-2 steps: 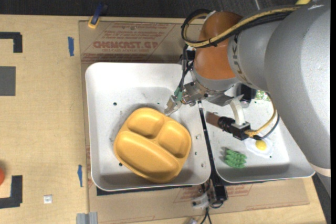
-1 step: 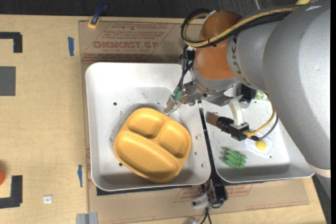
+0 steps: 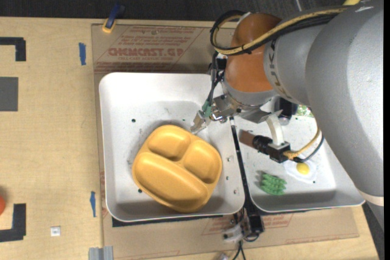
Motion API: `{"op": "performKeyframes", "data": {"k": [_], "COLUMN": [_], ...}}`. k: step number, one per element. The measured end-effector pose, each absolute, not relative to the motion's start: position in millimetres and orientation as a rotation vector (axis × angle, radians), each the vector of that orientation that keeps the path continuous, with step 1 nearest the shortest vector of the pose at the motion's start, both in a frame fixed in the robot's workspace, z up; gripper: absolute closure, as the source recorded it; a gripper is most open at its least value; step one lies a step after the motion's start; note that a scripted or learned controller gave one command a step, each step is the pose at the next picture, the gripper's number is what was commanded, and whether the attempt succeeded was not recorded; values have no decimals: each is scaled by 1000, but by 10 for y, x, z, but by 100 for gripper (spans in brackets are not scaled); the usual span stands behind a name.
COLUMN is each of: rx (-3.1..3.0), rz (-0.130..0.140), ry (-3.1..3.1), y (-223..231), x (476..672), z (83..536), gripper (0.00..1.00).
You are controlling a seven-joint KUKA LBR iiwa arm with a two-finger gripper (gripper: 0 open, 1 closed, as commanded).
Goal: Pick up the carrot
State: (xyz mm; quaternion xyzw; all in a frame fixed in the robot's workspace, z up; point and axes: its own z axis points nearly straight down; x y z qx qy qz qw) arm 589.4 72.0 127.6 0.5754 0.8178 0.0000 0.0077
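My gripper (image 3: 203, 119) hangs low over the left bin (image 3: 119, 131), near the wall it shares with the right bin. Its tip is just above the upper right edge of a large yellow bread-shaped loaf (image 3: 177, 166) that takes up the front half of that bin. The grey arm with its orange band (image 3: 253, 64) reaches in from the right and hides the back and right side of the right bin (image 3: 329, 189). I cannot make out anything orange and carrot-shaped at the gripper's tip.
In the right bin's front lie a small green vegetable piece (image 3: 272, 184) and a fried-egg toy (image 3: 303, 168). A small red-orange thing (image 3: 2, 205) peeks in at the far left edge, outside the bins. Brown cardboard (image 3: 146, 49) lies behind the bins.
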Motion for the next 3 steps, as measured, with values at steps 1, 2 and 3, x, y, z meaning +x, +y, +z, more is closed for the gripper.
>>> {"op": "performKeyframes", "data": {"k": [1,2,3], "rx": [1709,1675,1689], "rz": [-2,-4,-2], "ry": [2613,2636,2626], "y": [713,706,712], "x": [5870,5867,5868], "z": [1269,1268,1267], "gripper": [0,0,0]}}
